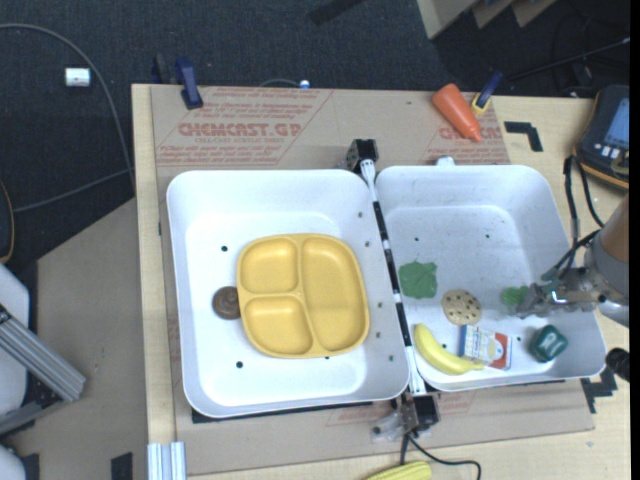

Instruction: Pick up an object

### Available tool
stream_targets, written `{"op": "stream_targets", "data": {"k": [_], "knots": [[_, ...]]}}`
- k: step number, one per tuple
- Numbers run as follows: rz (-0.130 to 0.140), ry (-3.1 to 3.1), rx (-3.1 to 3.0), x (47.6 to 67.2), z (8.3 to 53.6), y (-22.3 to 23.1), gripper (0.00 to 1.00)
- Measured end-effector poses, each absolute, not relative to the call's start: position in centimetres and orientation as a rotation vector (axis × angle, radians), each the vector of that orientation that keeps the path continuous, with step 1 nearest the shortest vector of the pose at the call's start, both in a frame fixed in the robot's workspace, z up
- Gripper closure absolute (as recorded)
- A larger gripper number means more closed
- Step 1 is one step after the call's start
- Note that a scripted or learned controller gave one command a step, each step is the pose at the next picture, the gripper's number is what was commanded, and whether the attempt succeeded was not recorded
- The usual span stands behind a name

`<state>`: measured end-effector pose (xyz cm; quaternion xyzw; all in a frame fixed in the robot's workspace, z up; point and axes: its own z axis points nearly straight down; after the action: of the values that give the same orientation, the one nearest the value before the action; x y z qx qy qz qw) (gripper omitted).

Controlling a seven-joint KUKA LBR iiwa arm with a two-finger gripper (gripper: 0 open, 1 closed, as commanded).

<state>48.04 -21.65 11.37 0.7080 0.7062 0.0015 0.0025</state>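
The right bin [480, 193] holds several small items. A flat green leafy piece [418, 279] lies near its left wall, with a round speckled cookie [461, 307] to its right. A yellow banana [441, 351] rests at the front beside a small red and white carton [485, 347]. A dark green block [547, 344] sits at the front right. My gripper [540, 302] is low over the bin's right side, right beside a small green piece [515, 296]; whether it touches that piece is unclear.
The left bin [200, 218] carries a yellow divided plate [300, 295] with a brown round disc [227, 302] at its left edge. On the bench behind the bins lie an orange carrot [458, 113] and a blue clamp [187, 83].
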Motion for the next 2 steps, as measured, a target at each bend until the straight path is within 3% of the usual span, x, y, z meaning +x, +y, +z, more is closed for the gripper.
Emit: {"op": "stream_targets", "data": {"k": [1, 2], "knots": [[0.005, 2.216, 2.221, 48.0, 11.4, -21.6, 0.00], [0.002, 2.221, 2.217, 54.6, 20.1, -20.5, 0.00]]}}
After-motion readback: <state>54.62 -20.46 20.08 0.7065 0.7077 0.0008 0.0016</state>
